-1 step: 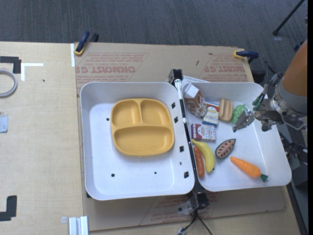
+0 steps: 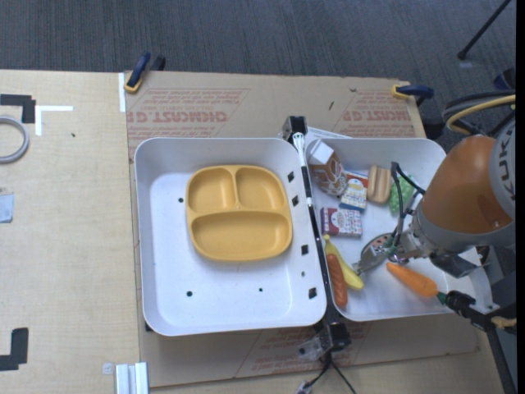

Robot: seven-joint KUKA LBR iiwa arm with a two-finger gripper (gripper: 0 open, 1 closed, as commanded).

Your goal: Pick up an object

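The gripper [image 2: 376,253], its grip state impossible to tell, hovers low in the right bin [image 2: 426,150] beside a tapered orange toy carrot [image 2: 413,280] with a green stem lying near the bin's front edge.

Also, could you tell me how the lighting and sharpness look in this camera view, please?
Camera view: light is even and soft, with only faint shadows under the yellow plate and along the left bin walls; no strong glare on the white plastic; the bins are fairly sharp, but small items near the gripper, beside the carrot, are too blurred to make out; the arm's orange band is soft-edged.
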